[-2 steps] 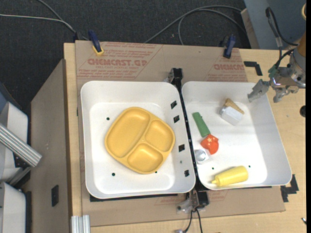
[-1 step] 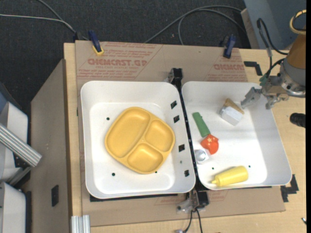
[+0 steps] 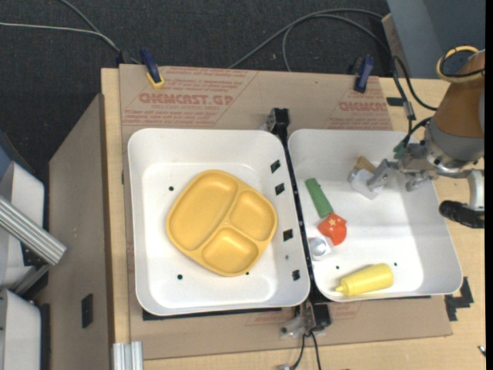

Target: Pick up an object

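My gripper hangs over the upper middle of the right bin, open with nothing between its fingers. Below and left of it lie a green stick-shaped piece, a red-orange toy and a small silver piece. A yellow squeeze bottle lies on its side near that bin's front edge. None of these touches the gripper. A yellow divided plate rests in the middle of the left bin.
The arm's orange band and grey wrist stand over the right bin's far right edge. A black divider with clips runs between the bins. Cables trail across the dark floor behind the bench.
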Controlling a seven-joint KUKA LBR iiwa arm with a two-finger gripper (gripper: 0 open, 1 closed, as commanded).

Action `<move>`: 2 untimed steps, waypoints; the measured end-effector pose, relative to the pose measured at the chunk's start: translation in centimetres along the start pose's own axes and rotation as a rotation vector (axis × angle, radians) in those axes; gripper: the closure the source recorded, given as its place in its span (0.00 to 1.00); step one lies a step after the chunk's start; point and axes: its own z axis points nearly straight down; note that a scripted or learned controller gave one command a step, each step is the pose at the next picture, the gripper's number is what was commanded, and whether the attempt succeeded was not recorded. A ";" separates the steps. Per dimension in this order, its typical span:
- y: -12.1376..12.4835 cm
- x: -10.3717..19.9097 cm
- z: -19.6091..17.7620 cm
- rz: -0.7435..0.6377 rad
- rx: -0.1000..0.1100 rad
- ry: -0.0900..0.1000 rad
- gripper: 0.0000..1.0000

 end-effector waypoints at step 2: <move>0.9 0.0 -0.2 -0.002 -0.027 -0.003 1.00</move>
